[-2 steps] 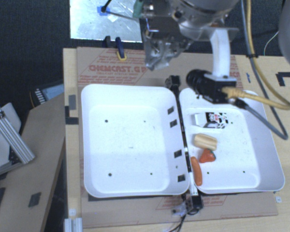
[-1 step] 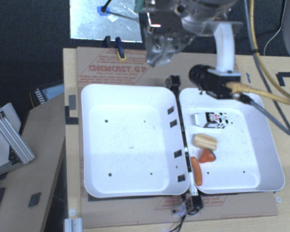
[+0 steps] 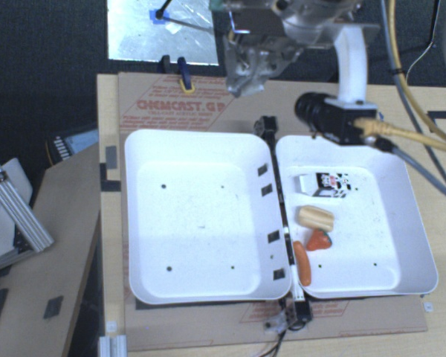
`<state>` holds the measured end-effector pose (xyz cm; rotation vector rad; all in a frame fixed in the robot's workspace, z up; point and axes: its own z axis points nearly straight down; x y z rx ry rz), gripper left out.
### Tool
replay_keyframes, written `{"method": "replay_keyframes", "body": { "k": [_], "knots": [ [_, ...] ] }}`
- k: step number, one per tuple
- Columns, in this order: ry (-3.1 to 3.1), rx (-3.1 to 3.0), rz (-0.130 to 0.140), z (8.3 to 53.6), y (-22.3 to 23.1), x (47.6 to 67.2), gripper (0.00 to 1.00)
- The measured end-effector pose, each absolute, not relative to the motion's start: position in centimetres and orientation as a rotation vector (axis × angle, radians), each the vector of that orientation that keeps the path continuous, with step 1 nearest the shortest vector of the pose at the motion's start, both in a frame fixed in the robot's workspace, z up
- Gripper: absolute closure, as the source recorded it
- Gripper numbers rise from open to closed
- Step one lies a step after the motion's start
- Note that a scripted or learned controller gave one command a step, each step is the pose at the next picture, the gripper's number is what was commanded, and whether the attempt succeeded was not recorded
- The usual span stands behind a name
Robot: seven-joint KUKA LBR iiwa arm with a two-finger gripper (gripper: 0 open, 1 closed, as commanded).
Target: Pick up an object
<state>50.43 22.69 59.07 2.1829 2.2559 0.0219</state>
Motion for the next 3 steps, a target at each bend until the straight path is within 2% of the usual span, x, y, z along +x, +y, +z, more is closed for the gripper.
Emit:
{"method": "replay_keyframes", "body": {
  "k": [3],
  "knots": [
    [2.268,2.168,0.032,62.4,22.7,50.5,1.0]
  ]
}}
